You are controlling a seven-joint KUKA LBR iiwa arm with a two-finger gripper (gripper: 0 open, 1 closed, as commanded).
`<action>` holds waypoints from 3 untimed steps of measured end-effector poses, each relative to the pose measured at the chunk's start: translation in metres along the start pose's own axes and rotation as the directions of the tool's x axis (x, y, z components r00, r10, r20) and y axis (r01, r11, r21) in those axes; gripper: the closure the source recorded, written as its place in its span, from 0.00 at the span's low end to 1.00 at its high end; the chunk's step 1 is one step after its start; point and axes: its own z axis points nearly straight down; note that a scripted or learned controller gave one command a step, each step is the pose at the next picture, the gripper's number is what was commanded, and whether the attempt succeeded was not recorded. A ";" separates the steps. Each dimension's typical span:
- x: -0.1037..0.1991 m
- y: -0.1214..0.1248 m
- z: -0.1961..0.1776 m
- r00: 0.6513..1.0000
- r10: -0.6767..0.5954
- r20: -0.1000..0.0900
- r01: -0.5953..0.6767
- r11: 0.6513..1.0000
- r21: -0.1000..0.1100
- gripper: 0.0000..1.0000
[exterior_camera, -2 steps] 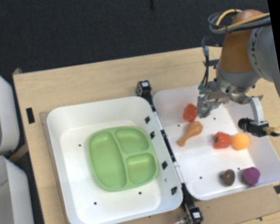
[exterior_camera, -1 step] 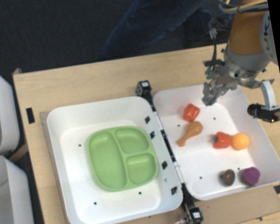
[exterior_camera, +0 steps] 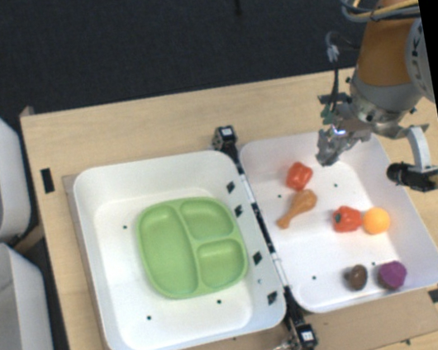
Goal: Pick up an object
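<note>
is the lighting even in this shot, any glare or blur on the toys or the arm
In the camera view the light is soft and even: the white right-hand bin shows only faint shadows under the round orange toy fruit and the tan drumstick toy; no hard glare on the green divided plate; the whole picture is slightly soft, and the tool looks blurred.

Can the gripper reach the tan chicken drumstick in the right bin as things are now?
Probably yes. The gripper hangs over the right bin, and the drumstick lies apart from the red pepper, nothing covering it.
</note>
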 end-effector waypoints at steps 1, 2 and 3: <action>0.055 -0.004 -0.015 1.000 -0.002 -0.003 0.002 1.000 0.001 1.00; 0.107 -0.008 -0.008 1.000 -0.001 -0.002 0.001 1.000 0.003 1.00; 0.162 -0.008 -0.009 1.000 -0.002 -0.002 0.002 1.000 0.003 1.00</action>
